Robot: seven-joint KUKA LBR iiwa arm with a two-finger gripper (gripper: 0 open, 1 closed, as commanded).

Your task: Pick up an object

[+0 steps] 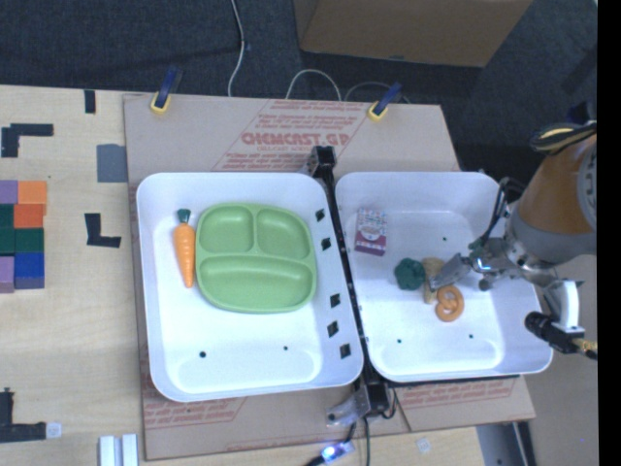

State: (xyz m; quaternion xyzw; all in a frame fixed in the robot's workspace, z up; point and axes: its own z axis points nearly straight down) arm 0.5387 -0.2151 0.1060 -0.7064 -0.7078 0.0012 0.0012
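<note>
Pretzel flat in right bin

Dark blue-grey carpet floor along the top, under a brown cardboard box — tilted, cut off by the frame. Pale wooden desk below; coloured blocks stacked at left edge — even, soft light.

the light is even and fairly bright, coming from above, with no hard glare. the two white bins read almost blown out, so their walls lose detail. shadows are soft and short, pooled under the green tray and along the bin rims. the picture is low in resolution and slightly soft throughout; small things look smeared, and the dark floor shows grainy noise.
</note>
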